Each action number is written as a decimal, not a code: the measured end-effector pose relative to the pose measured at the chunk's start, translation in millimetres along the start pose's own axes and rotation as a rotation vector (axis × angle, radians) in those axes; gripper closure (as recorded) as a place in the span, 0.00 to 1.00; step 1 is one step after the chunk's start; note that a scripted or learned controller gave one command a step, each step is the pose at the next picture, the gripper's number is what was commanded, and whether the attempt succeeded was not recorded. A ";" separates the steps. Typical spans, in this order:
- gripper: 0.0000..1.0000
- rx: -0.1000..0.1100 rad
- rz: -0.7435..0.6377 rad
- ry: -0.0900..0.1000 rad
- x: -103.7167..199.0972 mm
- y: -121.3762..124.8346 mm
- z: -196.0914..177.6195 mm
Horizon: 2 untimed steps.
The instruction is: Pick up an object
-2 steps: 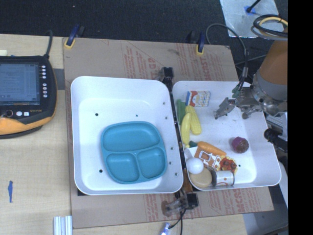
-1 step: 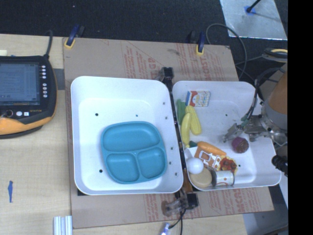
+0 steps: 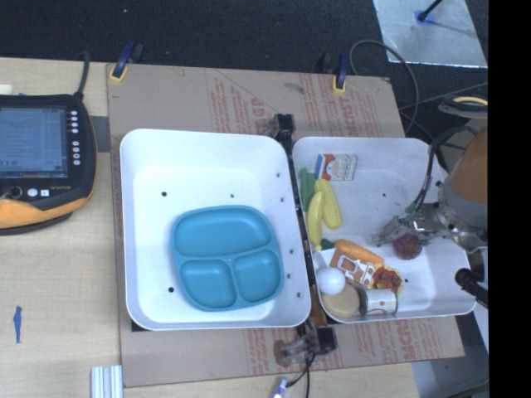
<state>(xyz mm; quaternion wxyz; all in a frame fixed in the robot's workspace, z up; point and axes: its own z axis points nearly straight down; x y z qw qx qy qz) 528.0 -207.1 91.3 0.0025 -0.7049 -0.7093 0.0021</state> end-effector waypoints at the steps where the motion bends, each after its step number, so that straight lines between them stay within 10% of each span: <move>1: 1.00 0.001 -0.004 -0.002 -1.1 0.0 -10.5; 2: 1.00 -0.003 -0.001 -0.001 74.5 92.9 -9.6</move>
